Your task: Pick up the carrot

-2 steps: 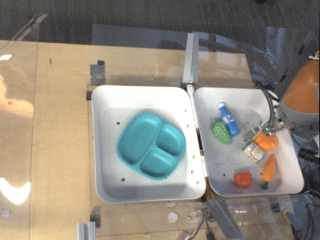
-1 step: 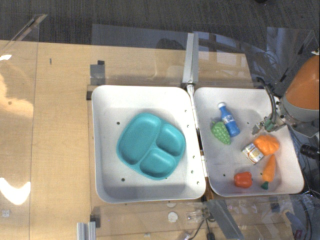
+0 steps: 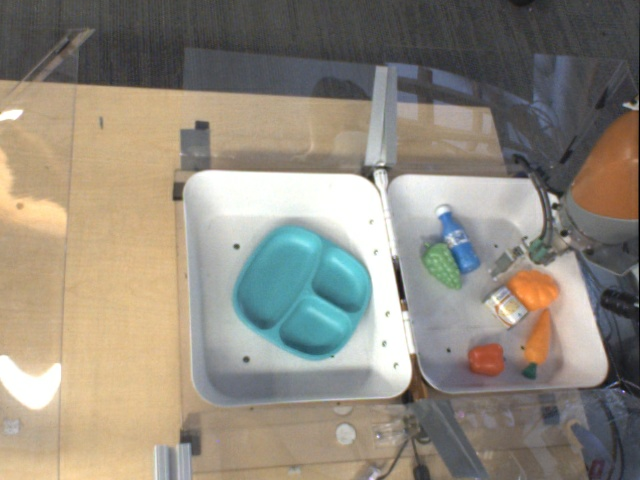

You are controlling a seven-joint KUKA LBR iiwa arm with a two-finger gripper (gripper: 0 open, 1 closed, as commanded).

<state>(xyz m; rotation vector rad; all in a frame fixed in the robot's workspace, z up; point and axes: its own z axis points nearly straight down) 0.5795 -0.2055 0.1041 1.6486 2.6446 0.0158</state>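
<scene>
Approach step, nothing grasped yet: carrot (image 3: pixel 538 339) lies free near front-right corner of right bin (image 3: pixel 432 368), beside an orange fruit (image 3: pixel 534 288) & small can (image 3: pixel 507 307); gripper (image 3: pixel 527 253) sits at bin's right side, grip state can't tell, so next move probably needs shifting forward over carrot & descending.

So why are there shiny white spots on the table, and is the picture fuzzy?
In the camera view, light glares off the wooden bench at its left edge; the carrot and teal tray look a little soft but easy to recognise, and the left bin shows a faint shadow under the tray.
</scene>
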